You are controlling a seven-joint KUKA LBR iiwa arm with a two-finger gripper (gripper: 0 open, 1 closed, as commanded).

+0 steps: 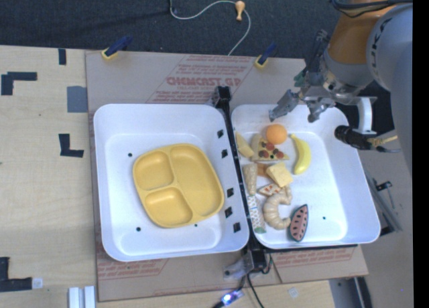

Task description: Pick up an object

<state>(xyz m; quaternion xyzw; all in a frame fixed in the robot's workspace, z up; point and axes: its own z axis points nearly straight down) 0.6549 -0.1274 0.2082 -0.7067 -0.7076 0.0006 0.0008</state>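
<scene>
1. We find the gripper (295, 108) above the rear edge of the right bin (348, 186), its two dark fingers spread wide apart. Nothing sits between them, and they touch no object.
2. We note the grey arm (395, 39) with its orange band (358, 22) entering from the right, above the bin's rear right corner.
3. Nearest the gripper, we count one orange ball (275, 132), lying just in front of the fingers inside the right bin.
4. We count one banana (301, 155) to the right of the ball, lying lengthwise front to back.
5. We count one pizza slice (268, 154), touching the ball's front side.
6. We count one yellow cheese block (279, 175), and one watermelon slice (298, 223) near the front wall.
7. Pale toy foods crowd the bin's left side, several touching; we cannot count them reliably.
8. We count two white bins, side by side. The left bin (120, 132) holds one yellow divided tray (177, 185) with three compartments.
</scene>
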